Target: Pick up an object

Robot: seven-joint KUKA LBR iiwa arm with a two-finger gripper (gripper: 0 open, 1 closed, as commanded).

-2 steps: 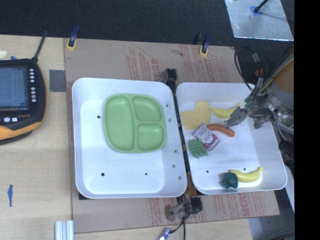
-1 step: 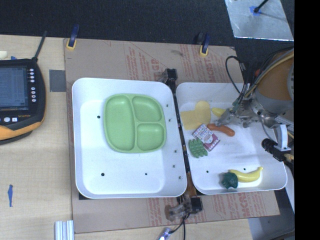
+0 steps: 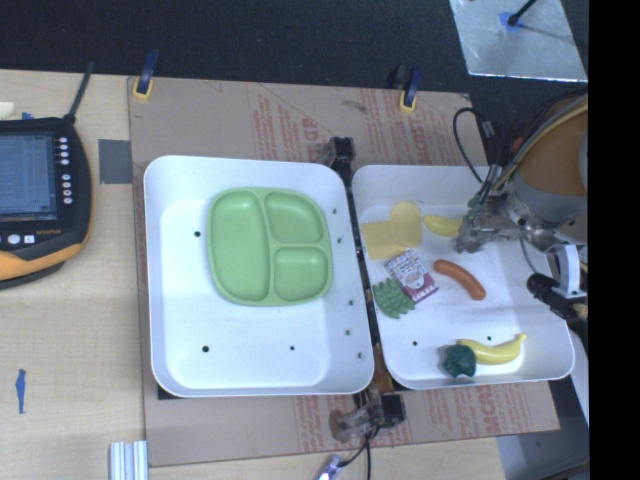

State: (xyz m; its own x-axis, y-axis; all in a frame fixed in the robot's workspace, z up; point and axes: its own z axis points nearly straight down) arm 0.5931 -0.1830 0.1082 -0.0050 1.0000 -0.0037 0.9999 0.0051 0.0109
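Gripper (image 3: 472, 230) lowered into the right bin (image 3: 540, 368); whether anything is held cannot be told.

A red sausage (image 3: 459, 278) is seen just below it, lying flat, its long axis running from upper left to lower right, near the bin's centre.

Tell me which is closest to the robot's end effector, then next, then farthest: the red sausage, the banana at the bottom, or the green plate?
1. Red toy sausage, just below-left of the end effector in the right bin.
2. Yellow toy banana, near that bin's lower edge.
3. Green plastic divided plate, over in the left bin.
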